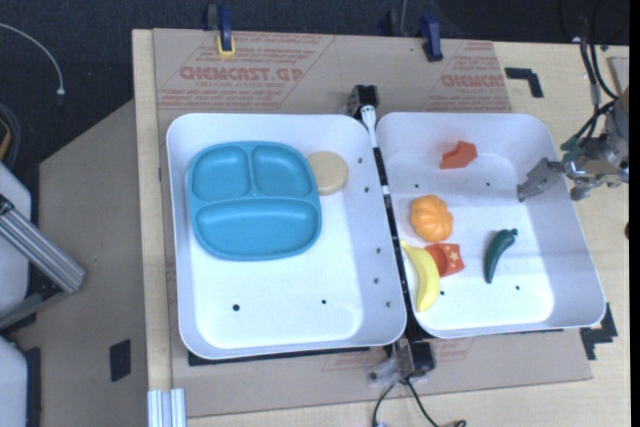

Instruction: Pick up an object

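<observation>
At the right edge of the frame, the gripper (556, 178) hovers over the right bin (560, 305), its fingers spread apart with nothing between them. Lower left of it lie a green pepper (497, 253), an orange pumpkin (431, 216), a red piece (449, 258), a banana (424, 277) and, higher up, an orange wedge (459, 154). The left bin (280, 315) holds a blue divided plate (254, 199) touching a tan disc (328, 172).

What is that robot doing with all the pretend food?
The robot's claw hangs over the right edge of the right bin, and nothing sits between its fingers. In that bin lie a green pepper, a small pumpkin, a banana, a red piece and an orange piece. The left bin has a blue divided plate and a tan round cookie.
</observation>
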Motion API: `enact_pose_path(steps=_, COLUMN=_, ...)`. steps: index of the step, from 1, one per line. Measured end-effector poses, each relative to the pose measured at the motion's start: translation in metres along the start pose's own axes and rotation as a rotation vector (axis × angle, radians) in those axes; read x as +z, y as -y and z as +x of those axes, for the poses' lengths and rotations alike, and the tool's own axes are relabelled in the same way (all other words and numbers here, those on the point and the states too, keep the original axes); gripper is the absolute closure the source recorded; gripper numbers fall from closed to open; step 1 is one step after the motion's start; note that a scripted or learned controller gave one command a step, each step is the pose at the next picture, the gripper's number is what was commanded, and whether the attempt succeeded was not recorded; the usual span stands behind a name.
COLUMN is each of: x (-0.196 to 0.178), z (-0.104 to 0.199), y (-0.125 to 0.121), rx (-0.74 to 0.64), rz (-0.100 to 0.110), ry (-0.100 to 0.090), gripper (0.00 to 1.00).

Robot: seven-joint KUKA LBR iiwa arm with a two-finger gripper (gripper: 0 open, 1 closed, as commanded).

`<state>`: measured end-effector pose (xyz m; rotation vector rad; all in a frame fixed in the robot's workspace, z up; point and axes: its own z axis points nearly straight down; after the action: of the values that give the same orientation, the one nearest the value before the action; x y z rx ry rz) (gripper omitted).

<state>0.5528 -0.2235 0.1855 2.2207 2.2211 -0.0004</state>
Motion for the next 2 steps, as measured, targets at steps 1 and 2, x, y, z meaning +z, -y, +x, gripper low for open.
enact_pose_path(steps=1, x=0.057, z=0.011, y=0.002, rx=-0.001, rz=0.007, ry=-0.004, gripper=0.00)
enact_pose_path(steps=2, x=0.104, z=0.012, y=0.003, rx=-0.001, rz=0.006, ry=-0.005, gripper=0.00)
